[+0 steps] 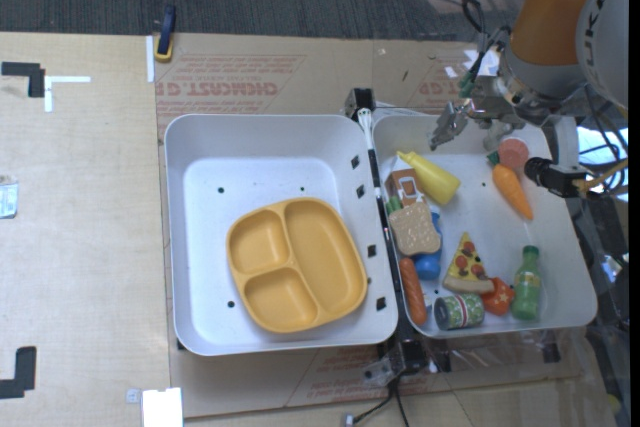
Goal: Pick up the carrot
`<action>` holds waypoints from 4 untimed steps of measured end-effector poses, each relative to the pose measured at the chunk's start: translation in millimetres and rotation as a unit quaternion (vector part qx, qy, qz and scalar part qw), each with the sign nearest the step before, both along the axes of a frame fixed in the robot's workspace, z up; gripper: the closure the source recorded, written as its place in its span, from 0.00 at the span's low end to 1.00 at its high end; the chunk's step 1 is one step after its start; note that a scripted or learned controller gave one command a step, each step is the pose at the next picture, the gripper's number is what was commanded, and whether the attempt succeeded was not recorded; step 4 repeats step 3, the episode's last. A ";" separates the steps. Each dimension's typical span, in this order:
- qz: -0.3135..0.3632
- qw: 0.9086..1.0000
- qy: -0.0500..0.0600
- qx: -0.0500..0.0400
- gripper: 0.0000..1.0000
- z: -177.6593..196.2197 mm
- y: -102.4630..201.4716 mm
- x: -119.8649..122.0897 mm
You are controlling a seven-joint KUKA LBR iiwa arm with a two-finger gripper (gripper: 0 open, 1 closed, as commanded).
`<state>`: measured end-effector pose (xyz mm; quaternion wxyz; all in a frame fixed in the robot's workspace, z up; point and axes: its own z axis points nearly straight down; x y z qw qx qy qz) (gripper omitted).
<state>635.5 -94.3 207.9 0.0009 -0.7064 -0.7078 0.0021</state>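
The carrot [512,191], orange with a small green top, lies in the right bin [575,260] near its back right, pointing toward the front right. A round pink piece [514,153] touches its top end. My gripper [449,123] hangs over the bin's back edge, left of the carrot and apart from it. It is open, with nothing between its fingers.
The right bin also holds a yellow mustard bottle [430,175], bread slice [415,230], pizza slice [465,262], green bottle [527,282], can [459,311] and hot dog [413,290]. The left bin [200,215] holds a yellow divided plate [296,264].
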 end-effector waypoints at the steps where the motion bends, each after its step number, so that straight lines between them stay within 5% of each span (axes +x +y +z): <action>1: 0.073 0.997 -0.002 0.000 0.00 -116.0 -55.5 -13.4; 2: 0.184 0.983 -0.004 0.017 0.00 -112.8 -107.0 -26.0; 3: 0.183 0.983 -0.009 0.007 1.00 -102.2 -112.6 -24.6; 4: 0.183 0.983 -0.009 0.007 1.00 -102.2 -112.6 -24.6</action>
